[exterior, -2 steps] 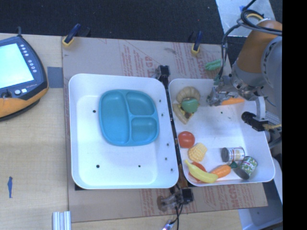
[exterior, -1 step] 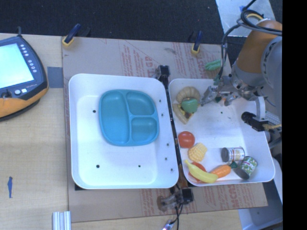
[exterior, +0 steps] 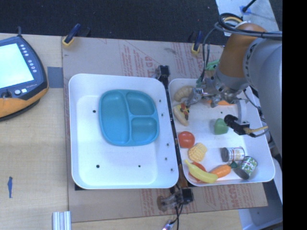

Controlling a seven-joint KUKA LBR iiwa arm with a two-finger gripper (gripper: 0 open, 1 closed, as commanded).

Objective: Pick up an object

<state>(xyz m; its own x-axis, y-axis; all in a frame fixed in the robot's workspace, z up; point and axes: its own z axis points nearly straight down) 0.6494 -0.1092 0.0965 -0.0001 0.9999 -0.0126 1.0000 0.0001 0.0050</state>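
Jaws [exterior: 199,94], state unclear, hover just beside croissant [exterior: 183,93] in right bin [exterior: 266,175].

Arm [exterior: 261,75]: grey, rounded casing, smooth finish. Orange band [exterior: 235,54] encircles the segment above the wrist. Black cables [exterior: 225,25] loop over the band's top, with a yellow-ringed coil beside them. Wrist assembly [exterior: 213,87] is dark metal with small fittings; detail unclear.

Glossy white plastic bins [exterior: 76,128], matt blue plastic tray [exterior: 128,117], cardboard underlay [exterior: 120,56].
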